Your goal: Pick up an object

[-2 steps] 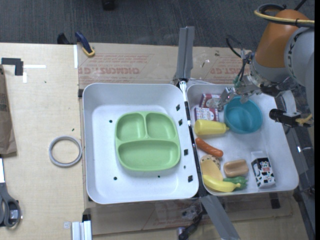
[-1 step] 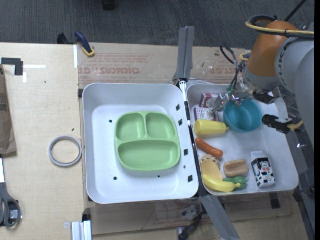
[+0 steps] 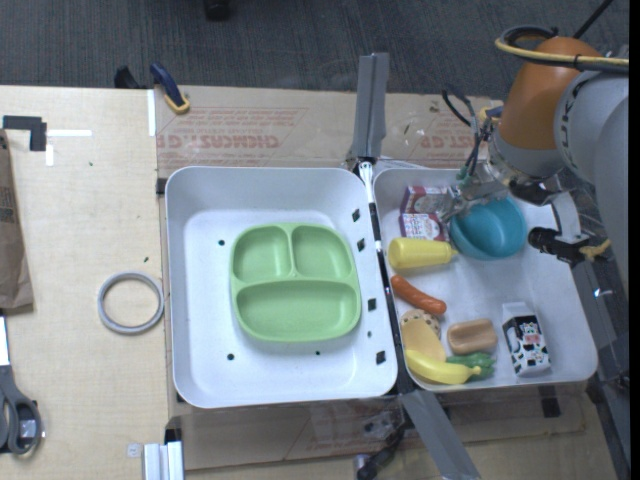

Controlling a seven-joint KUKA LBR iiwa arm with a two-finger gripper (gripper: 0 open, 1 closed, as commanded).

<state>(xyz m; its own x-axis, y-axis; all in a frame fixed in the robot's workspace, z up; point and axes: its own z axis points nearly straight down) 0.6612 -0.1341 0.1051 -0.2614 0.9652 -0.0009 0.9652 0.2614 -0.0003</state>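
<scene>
Pincer (image 3: pixel 468 200) low in right bin (image 3: pixel 560 368), at rim of teal bowl (image 3: pixel 490 228); grip state cannot be told. Nothing seen lifted, so the pick looks unfinished.

Right bin count: one bowl, one corn cob (image 3: pixel 420 254), one sausage (image 3: pixel 417 295), one banana (image 3: pixel 438 369), one carton (image 3: pixel 526 345). Left bin (image 3: pixel 190 268): one green tray (image 3: pixel 295 283).

Fixed above the bench (image 3: pixel 80 218), looking down at a slant. Takes in both white bins whole: left bin (image 3: pixel 190 268) near centre, right bin (image 3: pixel 560 358) toward the right edge. Far enough back to catch bare benchtop at left and dark floor (image 3: pixel 300 18) along the top. Arm (image 3: pixel 590 98) entering from upper right.
</scene>
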